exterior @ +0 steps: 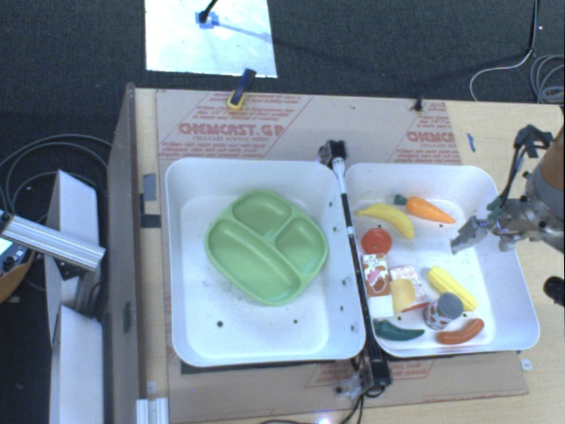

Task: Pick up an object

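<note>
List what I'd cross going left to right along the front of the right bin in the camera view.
Green pepper → grey-capped can → sausage. The pepper lies by the divider, the sausage nearest the right wall, and the tool hangs over the bin farther back.

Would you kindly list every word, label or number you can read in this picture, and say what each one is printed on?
"CHEMCAST GP": red print on the brown sheet under the bins, left of centre.
"CHEMCAST": the same red print repeated at the sheet's right, behind the right bin; its end is too blurred to read.
Smaller red lines around both prints: too small to read.
Label on the red-and-white packet in the right bin: blurred, unreadable.
</note>
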Controlling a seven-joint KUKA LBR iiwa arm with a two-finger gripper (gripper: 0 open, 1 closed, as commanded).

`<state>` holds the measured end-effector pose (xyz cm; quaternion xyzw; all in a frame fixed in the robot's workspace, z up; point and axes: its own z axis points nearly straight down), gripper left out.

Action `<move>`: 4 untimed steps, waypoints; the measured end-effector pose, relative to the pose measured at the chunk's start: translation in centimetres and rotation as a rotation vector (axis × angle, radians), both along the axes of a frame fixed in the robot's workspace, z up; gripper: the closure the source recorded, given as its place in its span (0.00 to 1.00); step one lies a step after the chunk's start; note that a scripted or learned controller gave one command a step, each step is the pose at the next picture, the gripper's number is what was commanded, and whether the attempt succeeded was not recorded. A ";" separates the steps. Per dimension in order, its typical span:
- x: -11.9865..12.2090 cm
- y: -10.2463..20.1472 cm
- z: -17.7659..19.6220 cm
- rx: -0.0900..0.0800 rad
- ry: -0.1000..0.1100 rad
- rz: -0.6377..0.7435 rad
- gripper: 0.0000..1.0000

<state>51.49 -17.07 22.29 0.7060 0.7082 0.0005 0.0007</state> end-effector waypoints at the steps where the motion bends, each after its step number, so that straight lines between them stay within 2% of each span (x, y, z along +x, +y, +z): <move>1: -0.1 0.4 -12.8 0.000 0.000 -0.002 0.00; 2: -0.1 0.4 -11.8 -0.001 -0.002 -0.002 1.00; 3: 0.3 2.5 -7.0 0.000 -0.004 0.003 1.00; 4: 0.2 13.2 -0.9 0.003 -0.005 0.012 1.00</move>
